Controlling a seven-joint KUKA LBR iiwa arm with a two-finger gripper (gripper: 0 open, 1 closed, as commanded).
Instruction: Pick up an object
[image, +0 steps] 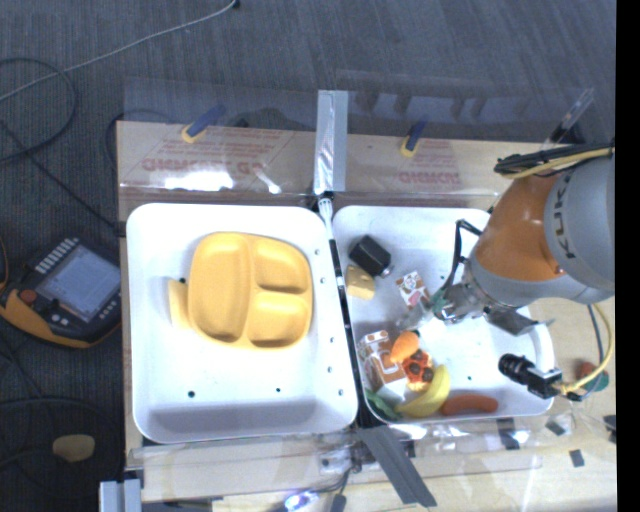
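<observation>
**Approach over the right bin, nothing gripped yet**

I see the arm (545, 235) reaching in over the right bin (470, 215), orange band above the wrist. The gripper (432, 308) hangs near the bin's middle, just above and right of the pile. It is too small and blurred for me to read; I cannot tell how far it is open, and I see nothing in it.

Candidates sit in the bin's lower left: a banana (428, 393), an orange piece (404, 347) on top of a packet (385, 362), a red sausage (468, 404) by the front wall. A black block (369, 255) and a pale block (359, 287) lie apart near the divider, and a small carton (411, 288) lies just left of the gripper.

My judgement: the step in hand is choosing and descending. The pile is crowded, things touching, so a closing there risks a glancing grasp. The black block stands more alone and should give a cleaner bite; I would centre over it and come down straight.

Room: bare floor lies under and right of the gripper and along the back wall. The divider is close to both blocks, so I would keep off that rim. A black fitting (527, 371) on the arm hangs near the front right wall. The left bin (150, 400) holds a yellow tray (249, 289).
</observation>
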